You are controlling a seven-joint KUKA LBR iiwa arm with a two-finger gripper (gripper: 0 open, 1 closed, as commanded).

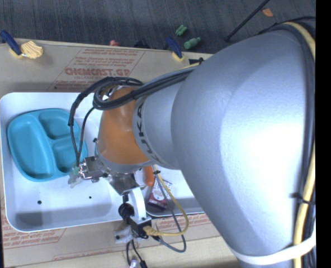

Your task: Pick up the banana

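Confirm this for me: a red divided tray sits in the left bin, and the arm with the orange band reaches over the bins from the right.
Not quite: the divided tray is blue, not red, as the camera view shows. The rest holds: it sits in the left bin, and the arm with the orange band reaches over the bins from the right.

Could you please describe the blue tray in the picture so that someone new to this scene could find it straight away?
Start with the white bin on the left of the bench, the one the big grey arm leans over. The blue tray lies tilted in its upper left part. It is turquoise, with divided compartments, against the plain white bin floor.
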